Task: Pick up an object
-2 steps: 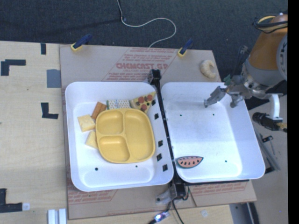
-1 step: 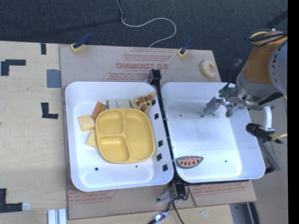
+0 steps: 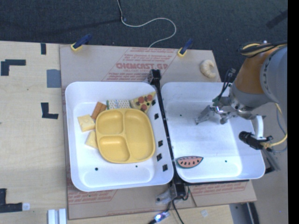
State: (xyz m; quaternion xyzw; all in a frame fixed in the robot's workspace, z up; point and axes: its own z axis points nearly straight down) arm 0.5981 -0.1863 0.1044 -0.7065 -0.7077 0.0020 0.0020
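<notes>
1. The gripper [image 3: 205, 115] hangs over the upper middle of the right bin [image 3: 233, 139], right of frame centre. Its two fingers are spread apart with nothing between them. Bare white floor lies under it, so closing there would, I reckon, catch only air.

2. The one loose thing in that bin is the watermelon slice [image 3: 189, 161], lying flat near the bin's lower left corner, well apart from the claw. It looks thin and flat, so the fingers could skid over it or push it into the bin wall rather than get under its edges.

3. It also sits near the divider between the bins [image 3: 161, 125]. A finger coming down on that side might strike the rim and spoil the grab.

4. The left bin [image 3: 77, 139], centre-left of the frame, holds a yellow divided plate [image 3: 125, 135] with small food pieces tucked along its upper and left edges: crackers [image 3: 86, 123], a pizza slice [image 3: 144, 101]. Those are crowded together and partly under the plate, so a try there could nudge the plate or catch two things at once.

5. A cable [image 3: 271, 146] loops off the wrist at the right edge of the frame. A long reach across to the left might snag it on the bin rim.
</notes>
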